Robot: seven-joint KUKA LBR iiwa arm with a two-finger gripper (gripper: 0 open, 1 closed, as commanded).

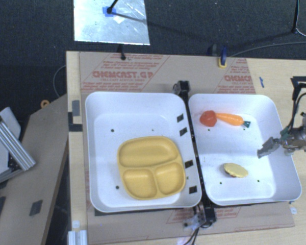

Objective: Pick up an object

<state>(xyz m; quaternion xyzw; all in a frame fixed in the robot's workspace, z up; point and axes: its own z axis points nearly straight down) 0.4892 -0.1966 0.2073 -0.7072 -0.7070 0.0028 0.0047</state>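
yellow disc (236,170) left of claw (269,148), apart

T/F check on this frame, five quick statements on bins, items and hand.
1. The yellow divided tray lies in the left bin. True.
2. The carrot lies in the left bin. False: it is in the right bin.
3. The tomato sits beside the carrot. True.
4. The hand holds the yellow chip. False: the chip lies apart on the bin floor.
5. The tray has two compartments. False: three.

Orange carrot (229,118), red tomato (208,118), yellow slice (235,170) lie in right bin (285,185).
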